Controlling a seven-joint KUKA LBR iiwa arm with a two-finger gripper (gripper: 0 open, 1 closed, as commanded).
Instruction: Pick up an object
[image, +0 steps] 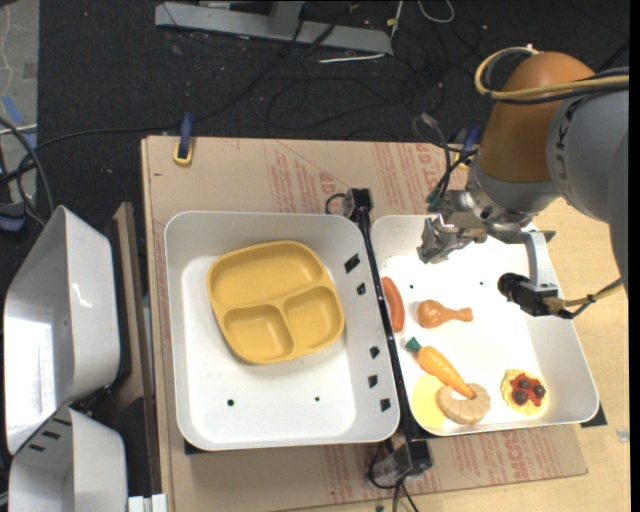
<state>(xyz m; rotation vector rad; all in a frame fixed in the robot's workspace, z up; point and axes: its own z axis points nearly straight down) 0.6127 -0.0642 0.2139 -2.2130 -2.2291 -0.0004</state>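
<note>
The right bin (560, 345) holds several toy foods: a red sausage (394, 303) by its left wall, a chicken drumstick (441, 314), an orange carrot (441, 368), a round cookie on a yellow slice (460, 403) and a small fruit tart (525, 390). My gripper (438, 243) hangs over the far left part of this bin, above and behind the drumstick. Nothing shows between its fingers.
A yellow three-compartment tray (274, 300) lies in the left bin (200, 400). A divider with black clips (372, 300) separates the bins. Spare white bins (60, 310) stand off the bench at the left. Cables lie on the dark floor behind.
</note>
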